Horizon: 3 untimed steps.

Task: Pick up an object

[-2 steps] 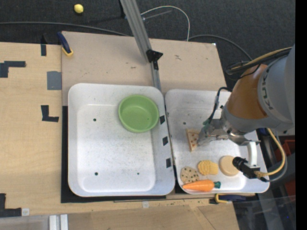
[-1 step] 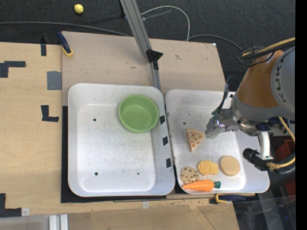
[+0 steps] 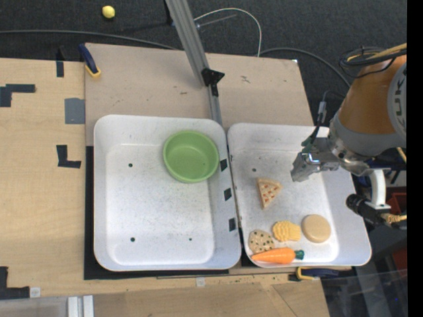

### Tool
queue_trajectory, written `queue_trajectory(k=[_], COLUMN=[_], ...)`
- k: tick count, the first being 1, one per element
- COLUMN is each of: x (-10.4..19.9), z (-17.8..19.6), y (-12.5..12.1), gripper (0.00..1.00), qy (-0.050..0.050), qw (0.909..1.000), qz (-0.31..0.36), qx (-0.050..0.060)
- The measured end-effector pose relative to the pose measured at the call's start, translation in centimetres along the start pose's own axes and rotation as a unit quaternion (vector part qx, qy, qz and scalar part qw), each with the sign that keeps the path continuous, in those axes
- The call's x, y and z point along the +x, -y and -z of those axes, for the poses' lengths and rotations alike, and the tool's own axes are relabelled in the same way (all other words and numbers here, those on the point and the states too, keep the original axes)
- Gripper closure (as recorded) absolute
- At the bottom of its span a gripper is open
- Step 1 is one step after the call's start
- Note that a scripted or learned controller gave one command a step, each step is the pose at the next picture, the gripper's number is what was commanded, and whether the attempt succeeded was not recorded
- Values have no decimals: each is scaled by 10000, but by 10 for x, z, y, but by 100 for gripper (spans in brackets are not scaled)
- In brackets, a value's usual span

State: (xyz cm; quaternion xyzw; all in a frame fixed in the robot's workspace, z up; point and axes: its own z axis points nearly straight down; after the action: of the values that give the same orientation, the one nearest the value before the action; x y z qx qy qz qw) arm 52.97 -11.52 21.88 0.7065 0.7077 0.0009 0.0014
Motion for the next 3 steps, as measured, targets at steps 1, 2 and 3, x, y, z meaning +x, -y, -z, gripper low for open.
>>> queue_trajectory(k=[1,2,3], x=[47,97,149], z=[3,-6,5], y=[-14,-16,-26], gripper=[100,100,100], qy=[-12,-11,-13], qw=[10000,10000,10000], qz=[25,23,29], qx=[22,32,22])
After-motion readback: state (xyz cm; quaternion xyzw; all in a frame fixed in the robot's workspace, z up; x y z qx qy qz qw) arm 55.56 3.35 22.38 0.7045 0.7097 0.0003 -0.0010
